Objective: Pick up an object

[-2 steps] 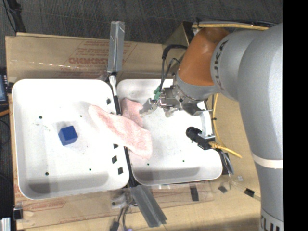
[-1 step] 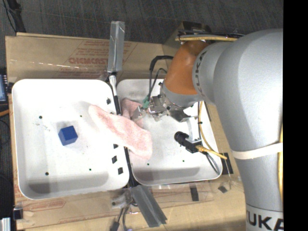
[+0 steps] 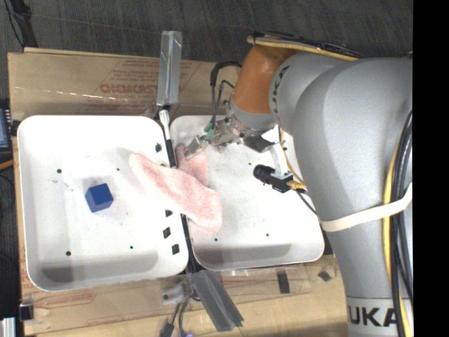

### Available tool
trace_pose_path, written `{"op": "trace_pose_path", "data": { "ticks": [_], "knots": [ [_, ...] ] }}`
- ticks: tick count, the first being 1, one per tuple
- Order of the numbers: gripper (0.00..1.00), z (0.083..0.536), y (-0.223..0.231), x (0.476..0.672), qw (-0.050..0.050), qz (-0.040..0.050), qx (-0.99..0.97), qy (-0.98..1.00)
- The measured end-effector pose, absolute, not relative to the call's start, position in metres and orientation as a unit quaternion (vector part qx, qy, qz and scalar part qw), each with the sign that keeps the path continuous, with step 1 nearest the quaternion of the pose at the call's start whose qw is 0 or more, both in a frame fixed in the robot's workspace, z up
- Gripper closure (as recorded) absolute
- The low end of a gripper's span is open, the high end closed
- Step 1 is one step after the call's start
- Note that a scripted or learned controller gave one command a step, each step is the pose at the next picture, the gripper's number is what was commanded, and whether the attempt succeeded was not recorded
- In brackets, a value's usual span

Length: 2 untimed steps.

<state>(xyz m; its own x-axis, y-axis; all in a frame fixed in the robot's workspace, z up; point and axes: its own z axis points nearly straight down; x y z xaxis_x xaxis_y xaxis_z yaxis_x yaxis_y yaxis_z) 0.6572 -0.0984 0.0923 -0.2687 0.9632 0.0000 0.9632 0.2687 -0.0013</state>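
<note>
Pink cloth (image 3: 184,192) lies draped over the wall between both bins, gripper (image 3: 198,143) at its upper end, pinch unclear, nothing lifted yet.

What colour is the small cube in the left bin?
Blue. The cube shows clearly in the camera view, lying on the left bin's white floor.

Overhead slanted view of both bins (image 3: 42,188)
</note>
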Motion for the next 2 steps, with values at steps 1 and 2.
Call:
{"op": "trace_pose_path", "data": {
  "ticks": [1,2],
  "knots": [
    [0.00,0.092,-0.108,0.596,0.001,0.0008,-0.544,-0.839],
    [0.00,0.092,-0.098,0.585,0.002,0.0008,-0.472,-0.882]
  ]
}}
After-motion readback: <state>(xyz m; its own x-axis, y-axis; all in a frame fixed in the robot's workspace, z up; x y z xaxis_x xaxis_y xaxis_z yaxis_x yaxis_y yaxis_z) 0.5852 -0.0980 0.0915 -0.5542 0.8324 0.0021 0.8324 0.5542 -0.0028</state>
